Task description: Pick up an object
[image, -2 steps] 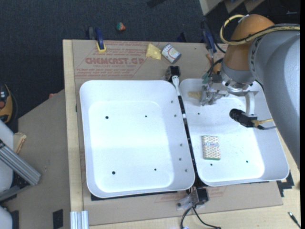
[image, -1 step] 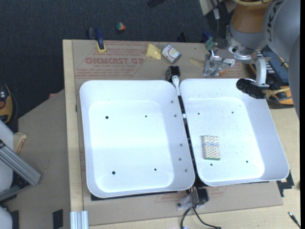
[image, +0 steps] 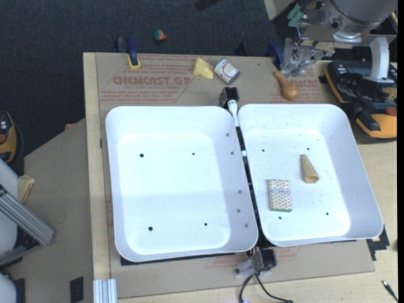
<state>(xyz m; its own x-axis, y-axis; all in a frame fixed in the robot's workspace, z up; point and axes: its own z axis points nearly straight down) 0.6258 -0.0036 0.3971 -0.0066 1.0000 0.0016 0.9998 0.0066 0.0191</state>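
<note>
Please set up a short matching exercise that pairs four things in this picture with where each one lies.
Things:
1. cone-shaped piece
2. patterned sponge
3. yellow wedge
4. pincer

Places:
A. on the brown board behind the bins
B. in the right bin, toward its near side
C. above the bench behind the right bin
D. in the right bin, farther back than the sponge

Pairs: 1-D, 2-B, 3-A, 4-C

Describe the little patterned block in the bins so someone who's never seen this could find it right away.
Find the right-hand bin of the two white bins. Near its lower left lies the flat rectangular patterned block, with a thin green edge. Its only neighbour there, a tan cone up and to the right, is plain and tapered.
</note>
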